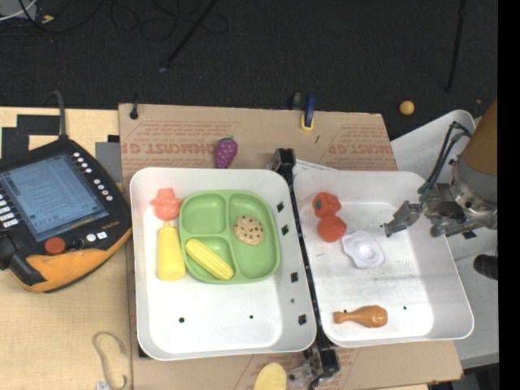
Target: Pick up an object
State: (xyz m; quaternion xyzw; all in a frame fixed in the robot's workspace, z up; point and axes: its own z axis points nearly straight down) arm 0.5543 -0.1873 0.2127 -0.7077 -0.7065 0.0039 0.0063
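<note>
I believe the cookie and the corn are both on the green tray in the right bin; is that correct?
Not quite: the camera view shows the cookie and the corn on the green tray in the left bin, not the right one.

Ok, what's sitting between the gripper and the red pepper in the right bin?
In the camera view, a fried egg toy lies roughly between the gripper and the red pepper; otherwise just bare white floor of the right bin.

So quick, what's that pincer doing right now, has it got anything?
Pincer: open, holding nothing, above the right bin, near the white egg.
</note>
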